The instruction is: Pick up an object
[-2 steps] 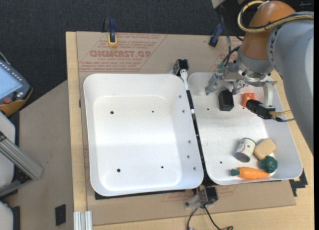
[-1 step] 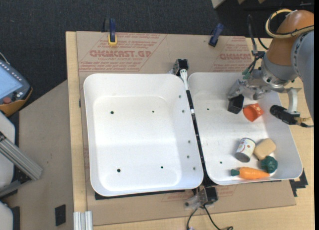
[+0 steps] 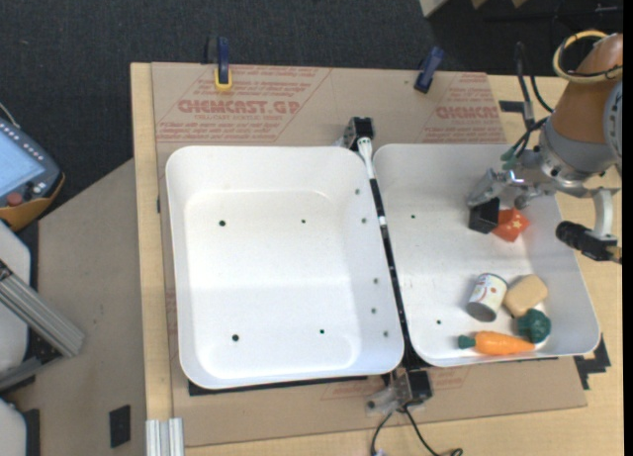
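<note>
Right bin (image 3: 435, 286): landmark, holds every object.
Arm (image 3: 584, 118): reaching over the bin's far right part.
Hand (image 3: 497, 209): low, touching the red object (image 3: 510, 228); grip cannot be told.
Progress: nothing visibly lifted; grasp and raise remain.
Can (image 3: 487, 297), carrot (image 3: 499, 344): near bin's front edge.

Bins (image 3: 267, 172) smooth white plastic, slight sheen. Board (image 3: 297, 98) under them matt brown cardboard, red print. Carrot (image 3: 499, 344) glossy plastic. Clamps (image 3: 223, 53) blue plastic. Floor (image 3: 99, 9) dark rough carpet.

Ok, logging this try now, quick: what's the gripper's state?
Gripper: low in the right bin, right at an orange-red object; whether it is open, shut or holding cannot be told.
</note>
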Robot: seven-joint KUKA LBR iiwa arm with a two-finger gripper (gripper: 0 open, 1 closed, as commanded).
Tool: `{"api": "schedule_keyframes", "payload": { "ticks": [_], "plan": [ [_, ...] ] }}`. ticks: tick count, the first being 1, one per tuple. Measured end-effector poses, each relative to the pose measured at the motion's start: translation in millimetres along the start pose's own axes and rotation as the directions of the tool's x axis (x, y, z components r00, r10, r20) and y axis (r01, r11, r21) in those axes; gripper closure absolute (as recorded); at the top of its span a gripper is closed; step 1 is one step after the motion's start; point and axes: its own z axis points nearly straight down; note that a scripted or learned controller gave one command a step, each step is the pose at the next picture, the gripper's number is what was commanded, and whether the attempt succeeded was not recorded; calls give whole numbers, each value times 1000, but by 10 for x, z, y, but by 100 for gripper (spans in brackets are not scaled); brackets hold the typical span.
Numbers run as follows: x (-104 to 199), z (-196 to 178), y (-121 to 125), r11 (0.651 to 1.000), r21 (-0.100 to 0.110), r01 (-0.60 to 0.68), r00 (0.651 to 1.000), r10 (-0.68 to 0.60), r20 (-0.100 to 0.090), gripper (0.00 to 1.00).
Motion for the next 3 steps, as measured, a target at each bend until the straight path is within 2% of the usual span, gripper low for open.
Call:
{"api": "schedule_keyframes", "payload": {
  "ticks": [1,2,3],
  "plan": [
    [-9,-106,6,1000,-1,3,1000,-3,9,100],
    [417,-269,-393,1000,6,2,1000,-2,6,100],
    [1011,-469,-802,1000,7,3,1000,-3,6,100]
  ]
}}
